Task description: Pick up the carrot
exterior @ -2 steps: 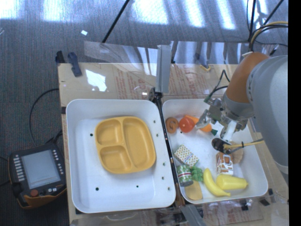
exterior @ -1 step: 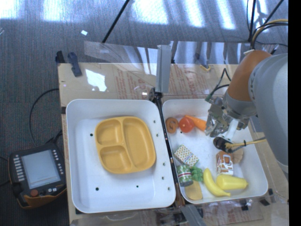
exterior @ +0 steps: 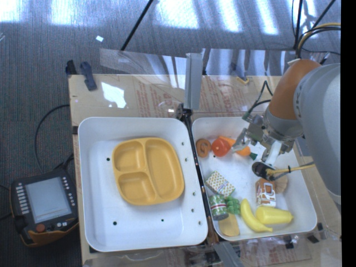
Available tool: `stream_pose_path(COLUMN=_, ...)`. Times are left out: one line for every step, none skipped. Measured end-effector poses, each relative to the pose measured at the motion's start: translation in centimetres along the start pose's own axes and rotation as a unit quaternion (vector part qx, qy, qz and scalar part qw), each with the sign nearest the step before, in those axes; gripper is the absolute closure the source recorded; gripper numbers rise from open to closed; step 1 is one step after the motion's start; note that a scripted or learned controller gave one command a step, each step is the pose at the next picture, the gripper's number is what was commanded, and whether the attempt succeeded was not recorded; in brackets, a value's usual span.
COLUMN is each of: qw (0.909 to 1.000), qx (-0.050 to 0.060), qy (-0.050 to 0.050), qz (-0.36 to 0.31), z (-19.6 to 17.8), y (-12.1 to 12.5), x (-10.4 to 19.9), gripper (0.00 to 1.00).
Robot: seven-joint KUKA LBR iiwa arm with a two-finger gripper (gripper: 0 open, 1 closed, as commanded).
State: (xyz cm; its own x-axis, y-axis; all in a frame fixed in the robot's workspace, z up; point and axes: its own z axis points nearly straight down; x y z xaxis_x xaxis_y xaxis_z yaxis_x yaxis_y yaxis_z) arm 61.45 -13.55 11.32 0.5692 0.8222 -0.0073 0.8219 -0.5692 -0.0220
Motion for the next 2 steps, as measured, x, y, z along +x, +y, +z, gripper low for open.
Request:
stream_pose_path(qw=1.0000, qx=0.002, qy=-0.001, qz=-0.003, z=-0.9, y=0.0, x=0.0, gripper=1.00)
stream_pose_path(qw=0.9959, qx=-0.007, qy=0.002, qz=-0.090, z=2.9, y=-4.7, x=0.0, gripper=1.00)
